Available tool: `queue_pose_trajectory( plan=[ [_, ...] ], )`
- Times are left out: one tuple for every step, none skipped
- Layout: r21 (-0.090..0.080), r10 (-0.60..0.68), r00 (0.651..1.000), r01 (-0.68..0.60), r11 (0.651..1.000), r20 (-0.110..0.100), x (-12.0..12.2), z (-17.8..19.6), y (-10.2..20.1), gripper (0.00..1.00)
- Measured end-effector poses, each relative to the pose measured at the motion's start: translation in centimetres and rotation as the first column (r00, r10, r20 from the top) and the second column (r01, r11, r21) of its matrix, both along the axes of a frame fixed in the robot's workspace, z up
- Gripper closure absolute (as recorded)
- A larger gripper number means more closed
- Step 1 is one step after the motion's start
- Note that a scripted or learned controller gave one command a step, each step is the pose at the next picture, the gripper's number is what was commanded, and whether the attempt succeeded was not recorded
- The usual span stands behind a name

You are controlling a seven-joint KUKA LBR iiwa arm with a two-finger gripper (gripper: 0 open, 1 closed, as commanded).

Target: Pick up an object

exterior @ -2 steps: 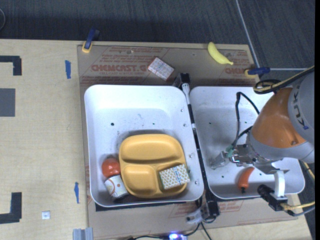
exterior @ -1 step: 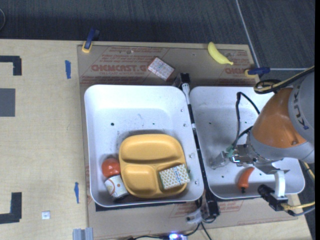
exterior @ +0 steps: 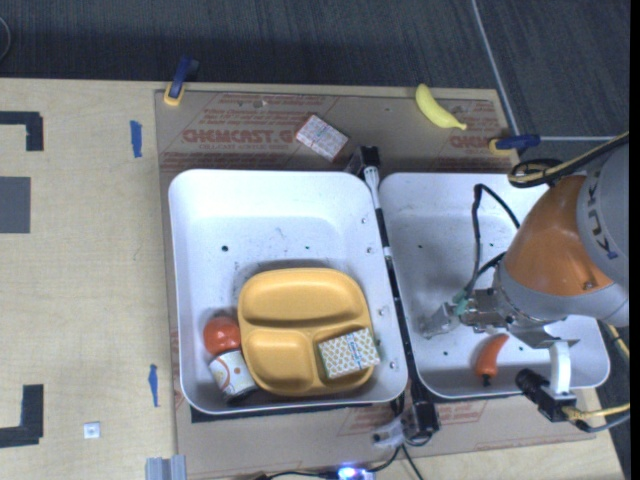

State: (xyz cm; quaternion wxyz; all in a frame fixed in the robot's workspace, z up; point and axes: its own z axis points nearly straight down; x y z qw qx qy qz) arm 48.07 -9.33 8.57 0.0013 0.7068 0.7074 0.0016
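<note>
1. The arm reaches into the right bin, and its gripper sits low over the bin floor, left of the bin's middle. The metal tip is small and partly blurred against the white plastic, so I cannot tell how the tool is set or whether anything is in it.

2. The nearest thing to pick is the small orange piece, shaped rather like a carrot, lying on the floor of the right bin near its front wall. It lies just beside the gripper, to the right and nearer the front, and looks apart from it, not touching.

3. To do this step well, I judge that the gripper needs to be centred over the orange piece and turned so that it closes across the narrow width, not along the length.

4. The descent should go straight down to the bin floor, since the piece lies flat and low; a grasp that stops high would likely slide off its rounded top.

5. The front wall is close to the orange piece, so the approach is safer from the open middle of the bin.

6. The left bin holds a yellow divided tray with a patterned sponge in one compartment, and a red and white toy just beside the tray. These are well apart from the gripper and are poorer choices now.
</note>
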Motion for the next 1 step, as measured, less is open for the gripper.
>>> queue_pose_trajectory(
  plan=[
    [0.0, -0.001, 1.0, 0.001, 1.0, 0.0, 0.0, 0.0, 0.01, 0.0]
  ],
)
